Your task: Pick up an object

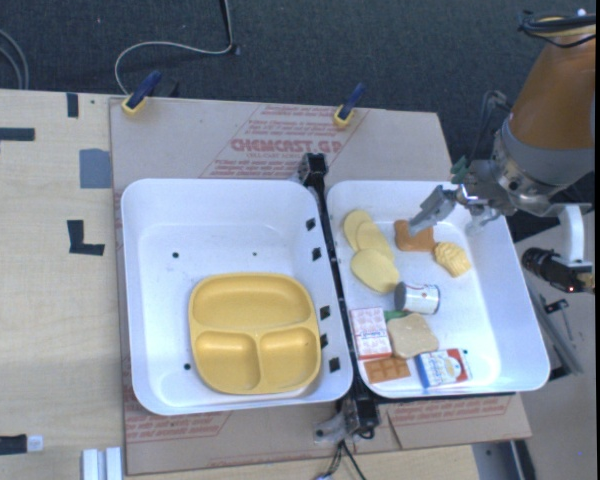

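My gripper (456,216) hangs over the far part of the right bin (510,298), its two grey fingers spread open with nothing between them. The left finger (430,208) points down at a small brown bread-like piece (412,236) and ends just above it. A yellow ridged piece (452,258) lies a little below the gripper. Two pale yellow lumps (370,253) sit to the left, near the divider. A small silver can (417,298) lies on its side in the bin's middle.
At the near end of the right bin lie a red-and-white carton (368,330), a toast slice (412,334), an orange waffle piece (385,370) and a blue-and-red packet (442,368). The left bin (160,228) holds a yellow divided plate (255,333).
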Robot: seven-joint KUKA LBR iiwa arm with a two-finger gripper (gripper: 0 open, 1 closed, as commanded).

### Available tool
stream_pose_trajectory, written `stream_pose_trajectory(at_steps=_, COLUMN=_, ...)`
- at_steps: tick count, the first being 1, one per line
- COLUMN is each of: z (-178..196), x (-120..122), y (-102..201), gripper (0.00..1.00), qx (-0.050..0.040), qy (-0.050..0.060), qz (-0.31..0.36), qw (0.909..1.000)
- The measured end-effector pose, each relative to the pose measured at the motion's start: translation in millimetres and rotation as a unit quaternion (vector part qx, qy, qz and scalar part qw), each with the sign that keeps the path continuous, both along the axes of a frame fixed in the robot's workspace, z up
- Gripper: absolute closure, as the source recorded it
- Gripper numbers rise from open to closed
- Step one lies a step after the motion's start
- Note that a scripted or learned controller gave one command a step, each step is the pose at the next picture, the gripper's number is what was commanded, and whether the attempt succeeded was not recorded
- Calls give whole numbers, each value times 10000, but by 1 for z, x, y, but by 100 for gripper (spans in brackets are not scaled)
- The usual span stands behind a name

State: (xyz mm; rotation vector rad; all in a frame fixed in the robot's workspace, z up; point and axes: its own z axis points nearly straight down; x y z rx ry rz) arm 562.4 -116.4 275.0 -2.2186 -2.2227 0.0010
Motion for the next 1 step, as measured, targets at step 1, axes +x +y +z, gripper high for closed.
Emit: stream_pose_trajectory(at_steps=1, z=-195, x=27, y=21, gripper=0, qx=-15, qy=-34, qz=1, qw=10000)
